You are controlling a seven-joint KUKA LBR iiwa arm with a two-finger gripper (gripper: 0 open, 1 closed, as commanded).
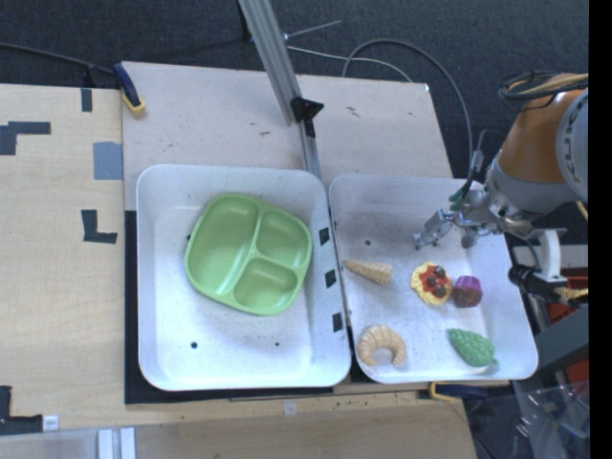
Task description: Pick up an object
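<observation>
My gripper (446, 226) hangs wide and holds nothing above the right bin (402, 199), the tart (431, 283) at its 6 o'clock touching the plum (467, 292); risk: a descent there pinches both or knocks one aside.

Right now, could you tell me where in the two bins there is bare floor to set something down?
The right bin is bare in its far-left part, above the cone and left of the gripper. The left bin has a bare strip below the green plate. It is crowded around the tart, purple piece, croissant and green piece.
</observation>
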